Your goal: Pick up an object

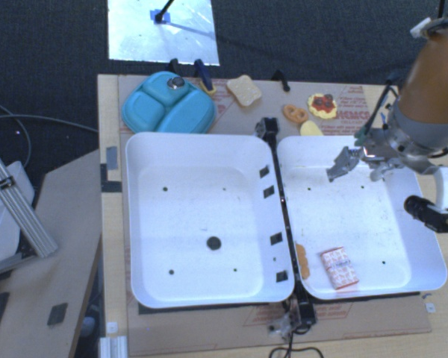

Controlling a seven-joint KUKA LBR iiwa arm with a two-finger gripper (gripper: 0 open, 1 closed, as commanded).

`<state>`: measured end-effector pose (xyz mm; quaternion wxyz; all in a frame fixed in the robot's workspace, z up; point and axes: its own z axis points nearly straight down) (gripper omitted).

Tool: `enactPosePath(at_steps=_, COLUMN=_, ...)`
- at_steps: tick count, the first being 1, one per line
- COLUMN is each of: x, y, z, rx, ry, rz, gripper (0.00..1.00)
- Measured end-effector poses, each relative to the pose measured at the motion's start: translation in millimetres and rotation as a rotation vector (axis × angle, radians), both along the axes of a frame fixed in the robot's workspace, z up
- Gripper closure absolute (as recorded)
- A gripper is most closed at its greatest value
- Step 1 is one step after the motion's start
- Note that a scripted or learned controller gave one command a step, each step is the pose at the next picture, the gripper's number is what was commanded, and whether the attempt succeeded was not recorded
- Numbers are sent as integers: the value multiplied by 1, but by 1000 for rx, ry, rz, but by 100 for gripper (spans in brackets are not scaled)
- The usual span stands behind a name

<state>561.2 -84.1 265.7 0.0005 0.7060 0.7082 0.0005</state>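
Observation:
My gripper (356, 171) hangs over the far part of the right bin (425, 263), open, with nothing between its fingers. A red-and-white packet (339, 267) lies near that bin's front edge, well in front of the gripper. A small orange-brown piece (302, 260) rests against the right bin's left wall, beside the packet. In the left bin (145, 200) a small dark round disc (213, 242) lies near the middle, toward the front.
Behind the bins on the board sit a blue divided plate (168, 104), a toast slice (244, 90), a pretzel-shaped toy (295, 112), a small pizza toy (322, 104) and a yellow piece (310, 129). A shiny sheet (162, 19) lies further back.

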Motion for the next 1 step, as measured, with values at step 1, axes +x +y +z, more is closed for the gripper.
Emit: enactPosePath(at_steps=1, x=19, y=-107, z=-82, rx=-4, ry=3, rz=-9, gripper=0)
